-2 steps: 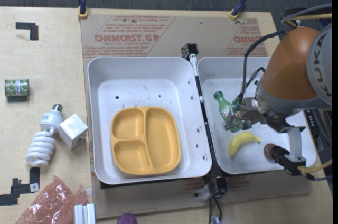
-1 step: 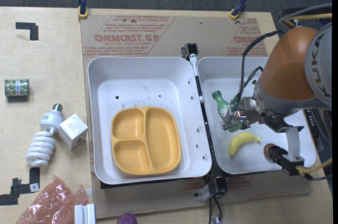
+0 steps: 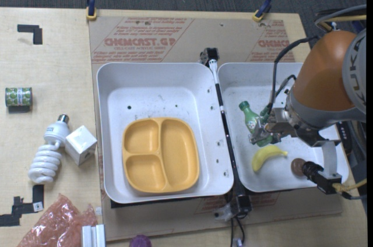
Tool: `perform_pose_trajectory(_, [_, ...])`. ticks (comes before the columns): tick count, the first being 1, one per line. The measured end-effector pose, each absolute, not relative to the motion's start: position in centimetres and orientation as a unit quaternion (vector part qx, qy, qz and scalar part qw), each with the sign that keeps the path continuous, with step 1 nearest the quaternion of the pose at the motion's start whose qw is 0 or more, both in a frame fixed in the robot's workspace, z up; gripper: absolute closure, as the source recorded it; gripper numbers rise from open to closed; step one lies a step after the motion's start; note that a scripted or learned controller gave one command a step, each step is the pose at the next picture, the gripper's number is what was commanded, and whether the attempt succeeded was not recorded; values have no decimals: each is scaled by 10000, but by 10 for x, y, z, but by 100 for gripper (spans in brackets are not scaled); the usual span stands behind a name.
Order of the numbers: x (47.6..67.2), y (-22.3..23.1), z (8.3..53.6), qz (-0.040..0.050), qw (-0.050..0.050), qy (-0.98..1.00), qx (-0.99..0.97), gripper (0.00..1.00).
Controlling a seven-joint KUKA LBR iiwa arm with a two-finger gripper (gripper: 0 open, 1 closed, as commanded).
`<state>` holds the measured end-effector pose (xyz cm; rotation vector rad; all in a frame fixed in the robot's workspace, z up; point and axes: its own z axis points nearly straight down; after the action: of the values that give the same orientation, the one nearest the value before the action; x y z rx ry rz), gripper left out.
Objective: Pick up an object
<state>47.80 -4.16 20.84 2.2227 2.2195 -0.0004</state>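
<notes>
"CHEMCAST GP" on brown board (image 3: 145,36)

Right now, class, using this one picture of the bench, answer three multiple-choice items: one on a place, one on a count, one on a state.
1. Where does the banana lie?
A. right bin
B. left bin
C. bench

2. How many sections has the yellow tray?
A. two
B. three
C. five

3. How is the green bottle posed?
A. upright
B. upside down
C. lying down

Answers: 1 A, the banana rests on the right bin's floor. 2 B, two small sections beside one long one. 3 C, its side rests on the floor.
</notes>
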Motion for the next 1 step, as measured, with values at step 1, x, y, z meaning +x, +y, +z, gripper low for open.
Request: perform_pose_trajectory(1, [479,-26,209,7,10,7078,7064,100])
